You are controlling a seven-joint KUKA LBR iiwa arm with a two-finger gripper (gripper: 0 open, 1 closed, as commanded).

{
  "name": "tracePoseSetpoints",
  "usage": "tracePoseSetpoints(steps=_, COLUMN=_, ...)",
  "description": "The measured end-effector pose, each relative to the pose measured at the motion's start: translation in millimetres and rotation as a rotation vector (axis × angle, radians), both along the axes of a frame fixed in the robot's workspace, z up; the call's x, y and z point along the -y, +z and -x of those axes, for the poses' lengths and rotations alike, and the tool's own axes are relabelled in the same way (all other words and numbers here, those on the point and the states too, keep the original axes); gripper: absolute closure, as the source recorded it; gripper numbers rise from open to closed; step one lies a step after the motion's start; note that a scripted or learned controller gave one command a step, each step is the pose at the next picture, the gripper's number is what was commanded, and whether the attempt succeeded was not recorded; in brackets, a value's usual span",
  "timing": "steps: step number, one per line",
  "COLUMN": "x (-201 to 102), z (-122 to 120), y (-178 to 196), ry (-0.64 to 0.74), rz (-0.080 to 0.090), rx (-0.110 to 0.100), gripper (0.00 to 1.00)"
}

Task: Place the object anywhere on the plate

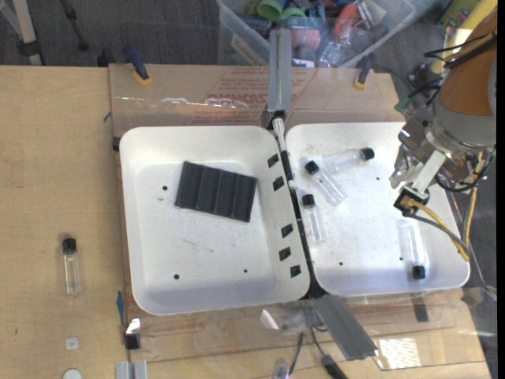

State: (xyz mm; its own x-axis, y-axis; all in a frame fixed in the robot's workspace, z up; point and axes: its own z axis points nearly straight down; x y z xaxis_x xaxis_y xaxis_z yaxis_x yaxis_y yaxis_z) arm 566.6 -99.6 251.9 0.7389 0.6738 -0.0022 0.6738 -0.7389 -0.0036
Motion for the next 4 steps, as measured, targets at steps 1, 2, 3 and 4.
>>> tracePoseSetpoints(steps=1, x=-40, z=22, y=17, ry=-0.026, rz=0.0, rx=0.0, gripper=1.0)
tracePoseSetpoints(steps=2, x=-34, z=47, y=-38, ry=-0.486, rz=0.002, rx=-0.002, gripper=1.0)
tracePoseSetpoints(steps=3, x=-40, z=-38, y=-8, ry=-0.537, rz=0.003, rx=0.003, gripper=1.0)
tracePoseSetpoints(steps=4, x=-97, z=16, y=36, ry=-0.528, rz=0.001, rx=0.002, gripper=1.0)
